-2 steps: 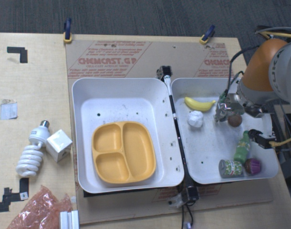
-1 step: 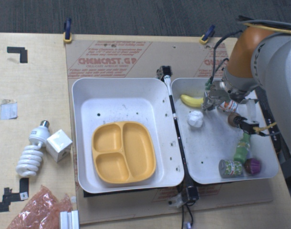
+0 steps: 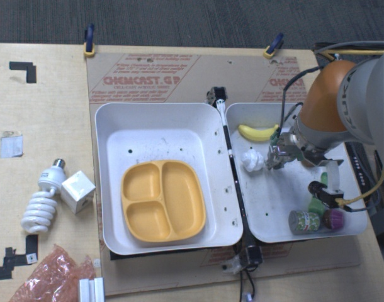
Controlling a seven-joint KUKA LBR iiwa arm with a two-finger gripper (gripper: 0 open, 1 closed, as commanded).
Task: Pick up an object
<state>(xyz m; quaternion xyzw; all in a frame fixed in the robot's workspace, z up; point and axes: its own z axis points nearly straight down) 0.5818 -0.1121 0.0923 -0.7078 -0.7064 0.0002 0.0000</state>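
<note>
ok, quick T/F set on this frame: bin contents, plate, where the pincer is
1. The yellow divided plate lies in the left bin. True.
2. The banana is in the left bin. False: it lies in the right bin, near its far wall.
3. The pincer is over the right bin, beside a small white object. True.
4. The light bulb sits inside a bin. False: it lies on the bench left of both bins, next to a white cube.
</note>
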